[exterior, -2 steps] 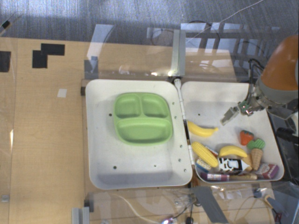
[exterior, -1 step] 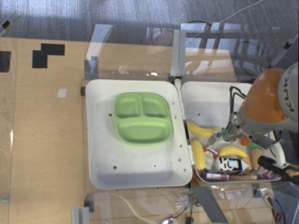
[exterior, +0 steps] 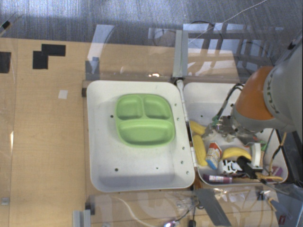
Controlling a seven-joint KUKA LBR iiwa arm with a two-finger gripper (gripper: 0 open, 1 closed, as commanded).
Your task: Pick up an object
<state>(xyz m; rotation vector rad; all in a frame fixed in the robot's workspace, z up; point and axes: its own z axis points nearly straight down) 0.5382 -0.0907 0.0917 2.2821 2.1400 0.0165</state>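
Several candidate objects crowd the right bin [exterior: 208,96]: yellow bananas [exterior: 236,152], corn cob [exterior: 200,149], small bottle [exterior: 213,156], marker [exterior: 218,178]; end effector [exterior: 226,126] hovers over them, its opening and contents impossible to tell; risk: tight clutter deflects the grasp, or two items lift together; bottle label unreadable; left bin [exterior: 102,141] carries green divided plate [exterior: 144,119].

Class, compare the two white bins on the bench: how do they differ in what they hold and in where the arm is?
The left bin holds a single green divided plate lying flat; the right bin holds a jumble, including a banana and a small bottle. The arm reaches over the right bin, while the left bin stands apart from it. Both are shallow, white and set side by side.
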